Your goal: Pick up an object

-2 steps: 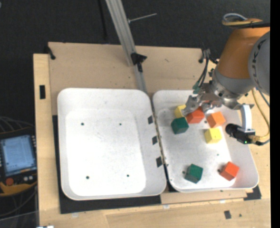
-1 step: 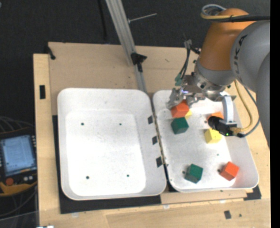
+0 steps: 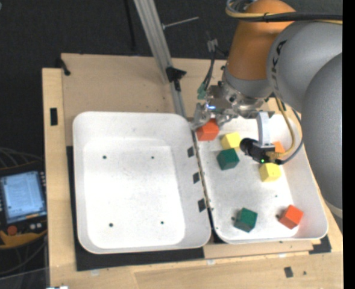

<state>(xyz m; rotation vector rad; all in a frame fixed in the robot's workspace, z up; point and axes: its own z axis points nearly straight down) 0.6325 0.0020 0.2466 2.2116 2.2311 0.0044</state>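
My gripper (image 3: 206,118) hangs over the far left corner of the right bin (image 3: 304,179), close to the divider between the bins. An orange block (image 3: 208,130) lies directly below its tip, touching or nearly touching it; I cannot tell whether the block is gripped. Just right of it are a yellow block (image 3: 230,140) and a green block (image 3: 228,159). The arm's orange band and grey body cover the bin's far right part.
A second yellow block (image 3: 270,171) lies mid-bin. Another green block (image 3: 246,219) and another orange block (image 3: 290,216) sit near the front rim. The left bin (image 3: 135,179) stands beside it. A slanted metal rail (image 3: 159,47) rises behind the bins.
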